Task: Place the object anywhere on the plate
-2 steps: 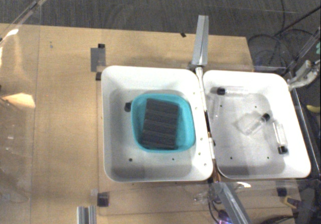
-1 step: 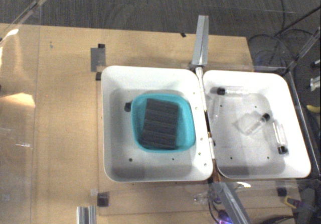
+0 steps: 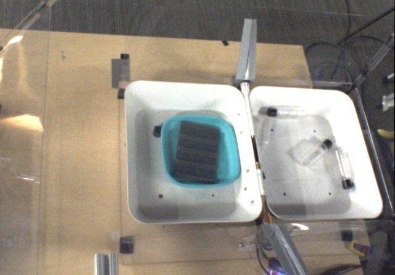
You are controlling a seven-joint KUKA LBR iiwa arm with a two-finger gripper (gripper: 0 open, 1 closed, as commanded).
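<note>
A dark ribbed block [image 3: 197, 151] lies on the teal plate [image 3: 231, 156] in the left bin [image 3: 142, 144].

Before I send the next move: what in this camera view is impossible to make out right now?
- Camera view: the clear tubes and clear piece in the right bin blend into the white floor; their outlines are faint.
- A small dark thing beside the blue plate is partly hidden by its rim.
- What the dark ridged block on the plate is: too blurred.

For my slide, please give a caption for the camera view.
Dark ridged block resting on turquoise plate in left bin.
</note>
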